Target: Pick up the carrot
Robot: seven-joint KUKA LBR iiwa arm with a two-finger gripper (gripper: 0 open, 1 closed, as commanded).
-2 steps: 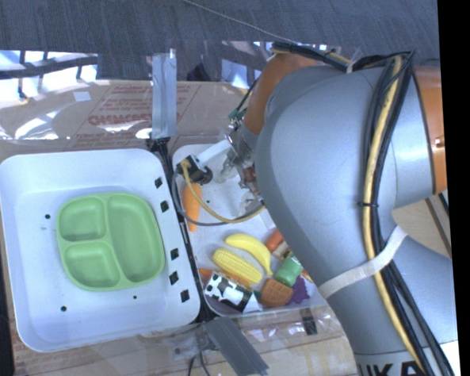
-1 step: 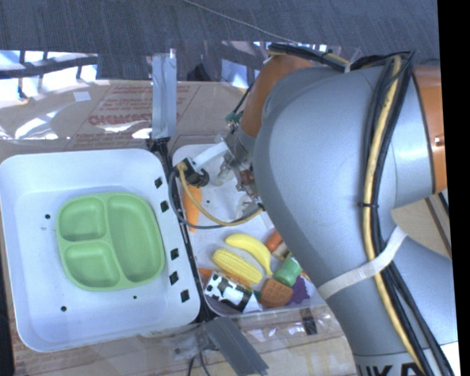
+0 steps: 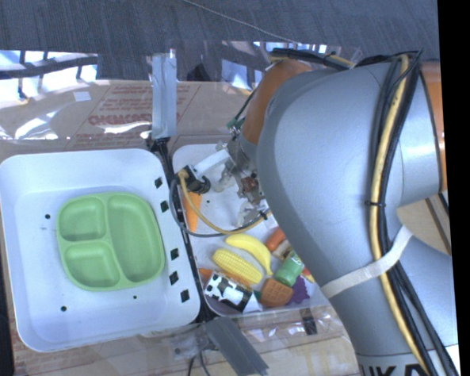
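Observation:
An orange thing that looks like the carrot (image 3: 191, 213) lies along the left wall of the right bin (image 3: 187, 156), partly hidden by a yellow cable. The gripper (image 3: 246, 187) hangs low over the back half of that bin, to the right of the carrot and a little apart from it. The big grey arm (image 3: 354, 192) covers most of the bin behind it. Nothing is visibly held.
In the right bin's front lie a banana (image 3: 253, 249), a corn cob (image 3: 235, 264), a black-and-white toy (image 3: 224, 290), a green item (image 3: 288, 269) and another orange piece (image 3: 275, 238). The left bin (image 3: 36, 314) holds a green divided plate (image 3: 109, 239).

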